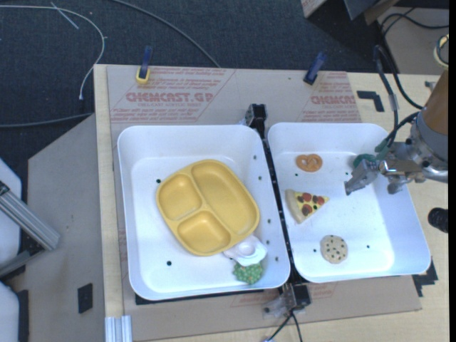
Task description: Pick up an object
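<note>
The gripper (374, 182), fingers apart and empty, is poised over the right bin (407, 251). A pizza slice toy (305, 204) lies at its eight o'clock; a descent onto one item is judged to be needed next.
</note>
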`<move>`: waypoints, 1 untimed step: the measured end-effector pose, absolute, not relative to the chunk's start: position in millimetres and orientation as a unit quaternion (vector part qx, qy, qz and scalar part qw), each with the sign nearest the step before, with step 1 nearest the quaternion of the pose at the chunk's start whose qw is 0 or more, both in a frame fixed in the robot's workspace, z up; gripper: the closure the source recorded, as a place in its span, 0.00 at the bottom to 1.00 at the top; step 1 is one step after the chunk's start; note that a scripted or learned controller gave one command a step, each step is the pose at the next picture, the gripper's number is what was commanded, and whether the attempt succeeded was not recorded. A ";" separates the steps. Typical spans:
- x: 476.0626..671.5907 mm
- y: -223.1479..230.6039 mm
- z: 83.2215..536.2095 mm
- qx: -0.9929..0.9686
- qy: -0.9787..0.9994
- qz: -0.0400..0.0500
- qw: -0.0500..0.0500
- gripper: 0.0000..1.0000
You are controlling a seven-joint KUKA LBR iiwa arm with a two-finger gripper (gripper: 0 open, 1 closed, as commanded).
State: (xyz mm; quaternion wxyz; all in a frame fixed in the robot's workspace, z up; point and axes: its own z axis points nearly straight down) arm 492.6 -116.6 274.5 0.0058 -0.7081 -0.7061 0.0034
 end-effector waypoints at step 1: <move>494.6 -116.4 279.9 -0.707 -0.707 0.000 0.001 0.00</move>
